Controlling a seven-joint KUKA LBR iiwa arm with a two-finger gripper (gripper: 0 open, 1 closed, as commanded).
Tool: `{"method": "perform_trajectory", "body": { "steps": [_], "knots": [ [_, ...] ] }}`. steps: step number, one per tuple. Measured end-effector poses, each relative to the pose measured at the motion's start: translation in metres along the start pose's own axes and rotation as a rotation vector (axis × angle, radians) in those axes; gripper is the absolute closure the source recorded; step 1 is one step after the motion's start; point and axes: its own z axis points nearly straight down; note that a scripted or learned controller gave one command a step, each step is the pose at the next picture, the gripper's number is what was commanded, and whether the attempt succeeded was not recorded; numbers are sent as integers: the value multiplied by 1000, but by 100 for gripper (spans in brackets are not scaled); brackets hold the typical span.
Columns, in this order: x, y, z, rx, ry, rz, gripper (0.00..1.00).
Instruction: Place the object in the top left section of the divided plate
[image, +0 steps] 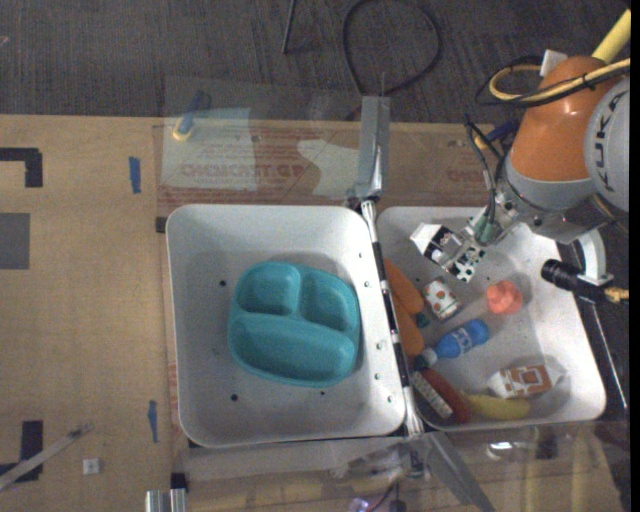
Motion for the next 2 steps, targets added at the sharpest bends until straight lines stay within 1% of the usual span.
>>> {"method": "perform_trajectory", "body": {
  "steps": [1, 2],
  "knots": [
    [70, 60, -18, -4, -4, -116, 100],
    [126, 86, -18, 0, 0, -317, 100]
  ]
}}
